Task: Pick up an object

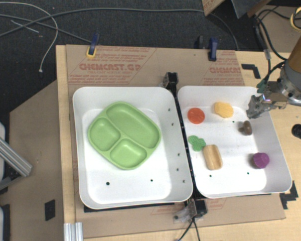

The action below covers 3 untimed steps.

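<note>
One camera looks down at a slant from above the bench (140,59), far enough to take both white bins (90,185) at frame centre and dark floor across the top.

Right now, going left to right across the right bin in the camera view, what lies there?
Orange-red round piece, tan bread roll, yellow piece, brown piece, purple ball. The green piece overlaps the first in order.

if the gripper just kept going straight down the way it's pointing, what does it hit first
Most likely the small brown object, which lies just below and left of the gripper in the right bin. Height is hard to judge from this slanted view, so it could miss and meet the bin floor beside it instead.
</note>
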Each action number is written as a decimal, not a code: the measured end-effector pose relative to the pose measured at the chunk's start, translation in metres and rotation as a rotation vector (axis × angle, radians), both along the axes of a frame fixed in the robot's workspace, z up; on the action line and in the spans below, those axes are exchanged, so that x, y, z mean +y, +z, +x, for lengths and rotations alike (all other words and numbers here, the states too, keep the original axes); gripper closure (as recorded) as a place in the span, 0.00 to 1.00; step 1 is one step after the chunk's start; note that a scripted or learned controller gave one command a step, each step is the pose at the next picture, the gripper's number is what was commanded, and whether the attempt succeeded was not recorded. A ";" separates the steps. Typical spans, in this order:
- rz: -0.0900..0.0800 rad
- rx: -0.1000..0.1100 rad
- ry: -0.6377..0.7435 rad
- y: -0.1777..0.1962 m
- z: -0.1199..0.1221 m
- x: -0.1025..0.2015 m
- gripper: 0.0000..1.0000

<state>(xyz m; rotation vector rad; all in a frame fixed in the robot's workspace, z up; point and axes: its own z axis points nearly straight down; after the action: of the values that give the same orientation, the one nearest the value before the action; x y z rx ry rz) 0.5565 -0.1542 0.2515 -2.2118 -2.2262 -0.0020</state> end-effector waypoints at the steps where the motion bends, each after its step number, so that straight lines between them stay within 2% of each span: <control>1: 0.000 0.000 0.001 -0.003 0.012 0.063 1.00; 2: 0.000 0.002 0.000 -0.016 0.020 0.112 1.00; 3: -0.002 -0.002 -0.002 -0.014 0.025 0.156 1.00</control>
<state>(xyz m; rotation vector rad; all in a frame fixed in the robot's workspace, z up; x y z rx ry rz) 0.5819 0.0021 0.2377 -2.2158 -2.2264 -0.0024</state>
